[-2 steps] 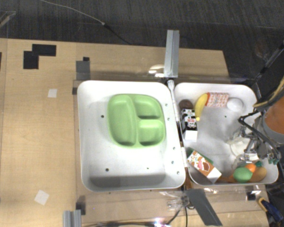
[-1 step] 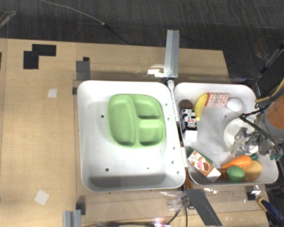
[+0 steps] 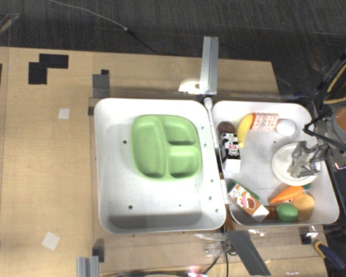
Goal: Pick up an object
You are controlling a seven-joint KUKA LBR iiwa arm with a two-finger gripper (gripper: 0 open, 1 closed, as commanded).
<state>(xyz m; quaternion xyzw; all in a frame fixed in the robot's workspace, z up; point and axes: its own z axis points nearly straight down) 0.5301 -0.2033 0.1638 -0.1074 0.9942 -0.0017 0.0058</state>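
Gripper [image 3: 304, 161]: you see it over the right bin [image 3: 259, 169], above the white plate [image 3: 284, 165].
Jaws: you cannot tell how they stand.
Carrot [image 3: 286, 194]: just below the plate, apart from the gripper.
Left bin [image 3: 112, 154]: green tray [image 3: 164, 146].

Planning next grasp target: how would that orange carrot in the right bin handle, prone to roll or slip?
The carrot looks tapered and smooth, so it would probably roll in an arc if nudged. Its glossy surface suggests hard plastic: likely light, rigid, perhaps slippery. It lies against the green ball and the white plate, so neighbours may shift.
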